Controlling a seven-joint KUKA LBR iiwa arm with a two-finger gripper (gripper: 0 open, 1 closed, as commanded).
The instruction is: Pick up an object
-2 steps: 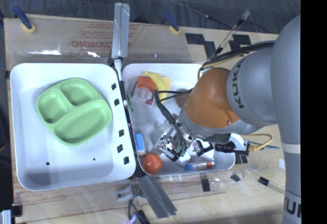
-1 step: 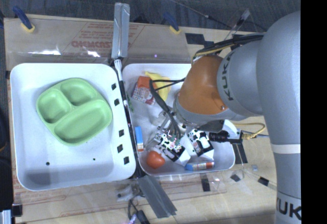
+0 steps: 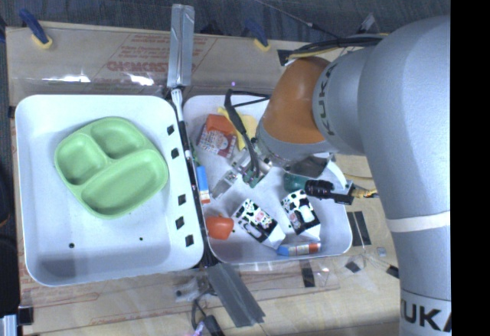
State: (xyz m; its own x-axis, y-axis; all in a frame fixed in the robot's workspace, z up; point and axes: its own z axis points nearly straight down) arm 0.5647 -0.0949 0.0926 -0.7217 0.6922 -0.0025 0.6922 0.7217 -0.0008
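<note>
The black-and-white patched carton lies just nearside of our jaws, its long axis slanting down-right. Whether they're clenched, we cannot tell.

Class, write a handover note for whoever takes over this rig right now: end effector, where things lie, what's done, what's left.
End effector low in the right bin, among the clutter; no grasp visible.
Right bin: red packet, cow toy, second cow toy, orange piece. Left bin: green plate.
Done: nothing lifted. Left: grip one thing and raise it.
</note>
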